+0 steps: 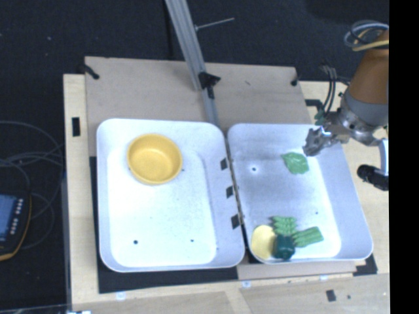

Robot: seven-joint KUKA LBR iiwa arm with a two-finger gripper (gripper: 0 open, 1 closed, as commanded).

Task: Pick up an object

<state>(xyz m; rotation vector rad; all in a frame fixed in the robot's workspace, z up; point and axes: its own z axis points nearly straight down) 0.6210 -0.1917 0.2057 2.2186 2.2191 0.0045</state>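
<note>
A small light green object [296, 163] lies in the upper middle of the right bin [340, 195]. My gripper [315, 142] hangs just above and to the right of it, at the bin's upper right. At the right bin's front edge sits a cluster: a yellow round piece [262, 241], a dark teal piece [284, 247] and a green leafy toy [298, 231]. A yellow bowl [154, 158] stands in the upper left of the left bin [163, 227].
A grey metal pole [190, 41] slants down from the top to the gap between the bins. Black clips [230, 191] line the divider between the bins. A pendant device [12, 218] lies off the bench at the left.
</note>
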